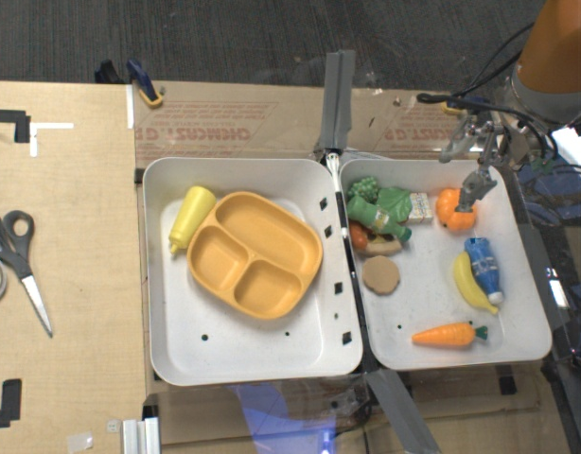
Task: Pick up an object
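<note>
Gripper (476, 193) lowered into right bin (527, 291), fingers hard against top of orange fruit (454, 210); clamped or loose, cannot tell. Just left of fruit, small white packet (419, 206) and green leafy toy (378, 206). Nearer front: blue bottle (482, 266) over banana (471, 287), brown round cookie (380, 275), carrot (447, 336). In left bin (177, 348): orange divided plate (254, 253), yellow bottle (190, 218) touching it.

An orange band (558, 26) tops the wrist, with black cables looping past a grey metal tool (477, 189).
</note>
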Robot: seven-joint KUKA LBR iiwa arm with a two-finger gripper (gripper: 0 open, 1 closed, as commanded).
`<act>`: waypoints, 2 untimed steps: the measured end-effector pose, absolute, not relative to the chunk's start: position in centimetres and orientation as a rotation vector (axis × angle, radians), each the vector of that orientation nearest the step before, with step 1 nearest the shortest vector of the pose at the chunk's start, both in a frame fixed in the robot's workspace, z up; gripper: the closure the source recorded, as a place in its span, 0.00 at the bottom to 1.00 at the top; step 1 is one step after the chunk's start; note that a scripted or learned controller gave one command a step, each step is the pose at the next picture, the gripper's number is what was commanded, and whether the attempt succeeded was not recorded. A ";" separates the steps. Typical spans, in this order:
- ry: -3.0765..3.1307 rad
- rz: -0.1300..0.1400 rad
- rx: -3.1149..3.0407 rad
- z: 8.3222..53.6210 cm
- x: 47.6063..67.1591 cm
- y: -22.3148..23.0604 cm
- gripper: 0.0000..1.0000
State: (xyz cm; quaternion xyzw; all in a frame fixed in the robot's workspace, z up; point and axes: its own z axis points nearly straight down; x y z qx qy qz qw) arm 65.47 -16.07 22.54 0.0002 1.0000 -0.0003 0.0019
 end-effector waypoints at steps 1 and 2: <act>3.132 -0.001 0.198 10.2 65.3 -21.0 0.00; 3.125 -0.001 0.260 9.4 65.1 -20.3 0.00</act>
